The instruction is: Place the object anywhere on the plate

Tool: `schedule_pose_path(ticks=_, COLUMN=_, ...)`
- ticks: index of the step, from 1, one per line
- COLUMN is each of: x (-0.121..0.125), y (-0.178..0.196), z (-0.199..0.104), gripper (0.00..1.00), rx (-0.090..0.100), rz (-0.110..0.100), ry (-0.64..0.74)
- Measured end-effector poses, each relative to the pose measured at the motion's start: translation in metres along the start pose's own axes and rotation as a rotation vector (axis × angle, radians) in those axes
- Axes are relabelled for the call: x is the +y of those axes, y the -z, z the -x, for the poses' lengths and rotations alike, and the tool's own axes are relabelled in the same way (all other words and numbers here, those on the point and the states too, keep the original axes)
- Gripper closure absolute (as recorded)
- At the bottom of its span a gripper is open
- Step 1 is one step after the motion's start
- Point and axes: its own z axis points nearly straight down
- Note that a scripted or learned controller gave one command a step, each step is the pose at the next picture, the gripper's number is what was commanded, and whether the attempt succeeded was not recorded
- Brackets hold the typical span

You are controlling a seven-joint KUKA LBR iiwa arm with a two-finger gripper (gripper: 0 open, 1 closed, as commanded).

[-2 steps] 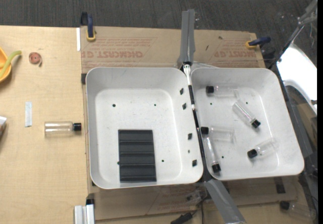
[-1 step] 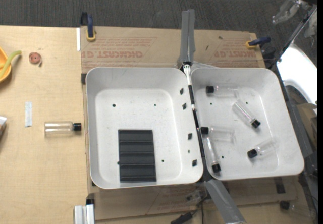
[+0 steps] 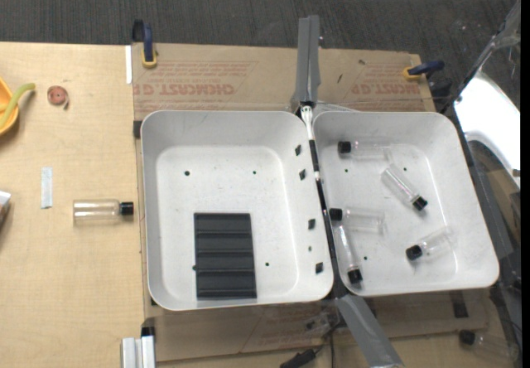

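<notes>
Black plate (image 3: 224,256) lies flat, long axis near-to-far.

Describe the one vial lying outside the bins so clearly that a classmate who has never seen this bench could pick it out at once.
Start at the left white bin, the one holding the dark ridged plate. Look just past its left wall onto the bare wooden bench: a clear vial lies there on its side, black cap pointing at the bin. Every other black-capped vial lies inside the right bin; this one rests on wood.
</notes>
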Motion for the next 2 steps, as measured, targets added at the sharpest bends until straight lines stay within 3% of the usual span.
schedule_pose_path(ticks=1, x=-0.001, y=0.000, z=-0.071, gripper=0.00, rx=0.000, rz=0.000, ry=-0.139)
schedule_pose_path(ticks=2, x=0.009, y=0.000, z=-0.018, gripper=0.00, rx=0.000, rz=0.000, ry=-0.278)
